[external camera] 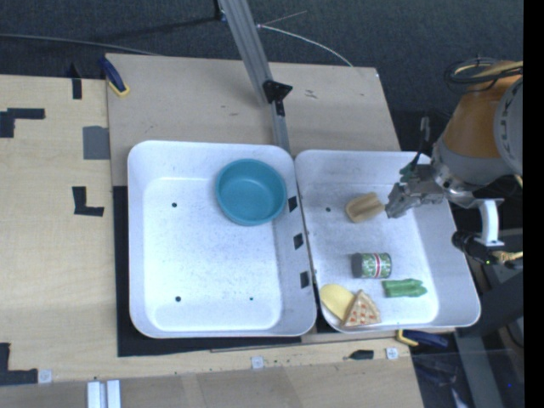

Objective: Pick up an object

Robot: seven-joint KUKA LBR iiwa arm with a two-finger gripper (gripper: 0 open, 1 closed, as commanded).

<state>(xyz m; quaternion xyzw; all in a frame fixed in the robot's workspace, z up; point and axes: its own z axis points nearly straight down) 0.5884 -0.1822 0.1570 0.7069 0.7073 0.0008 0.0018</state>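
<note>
My gripper (398, 206) hangs over the right bin (450, 313), near its right wall, just to the right of a tan bread-like piece (363, 207). Nothing shows between its fingers. Lower in the same bin lie a small green and red can (372, 265) on its side, a green vegetable piece (404, 288), a yellow piece (335, 297) and a pizza slice (363, 310). A blue bowl (250, 191) sits in the left bin (153, 313), at its upper right.
A grey metal pole (251, 45) slants down from the top to the gap between the bins. The bins rest on a wooden board, with dark carpet behind. Cables and arm parts crowd the right side.
</note>
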